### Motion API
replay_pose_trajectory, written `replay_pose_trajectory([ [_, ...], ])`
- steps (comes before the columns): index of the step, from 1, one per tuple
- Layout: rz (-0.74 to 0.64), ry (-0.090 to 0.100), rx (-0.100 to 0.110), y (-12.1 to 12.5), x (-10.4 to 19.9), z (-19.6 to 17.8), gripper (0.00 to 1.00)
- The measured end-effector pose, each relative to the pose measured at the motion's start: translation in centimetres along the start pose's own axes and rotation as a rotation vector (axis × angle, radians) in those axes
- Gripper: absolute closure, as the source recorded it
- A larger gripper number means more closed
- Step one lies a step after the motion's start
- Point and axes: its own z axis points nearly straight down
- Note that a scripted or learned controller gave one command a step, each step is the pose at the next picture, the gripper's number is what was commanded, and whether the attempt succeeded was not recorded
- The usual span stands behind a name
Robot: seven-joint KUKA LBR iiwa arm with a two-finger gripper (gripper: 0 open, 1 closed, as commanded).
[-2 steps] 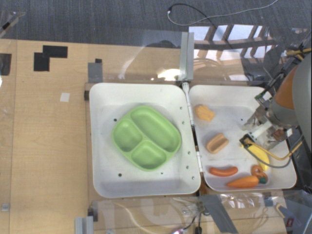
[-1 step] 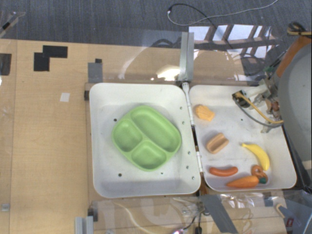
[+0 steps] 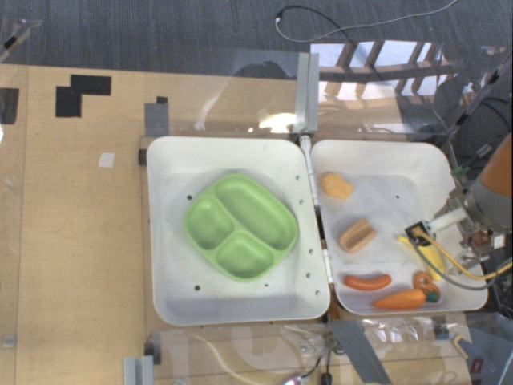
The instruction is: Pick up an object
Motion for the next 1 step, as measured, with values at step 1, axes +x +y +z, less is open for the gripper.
replay_pose_trajectory([
  [1,0.092,0.002,-0.001,2.90,9.75,4.22,0.00],
])
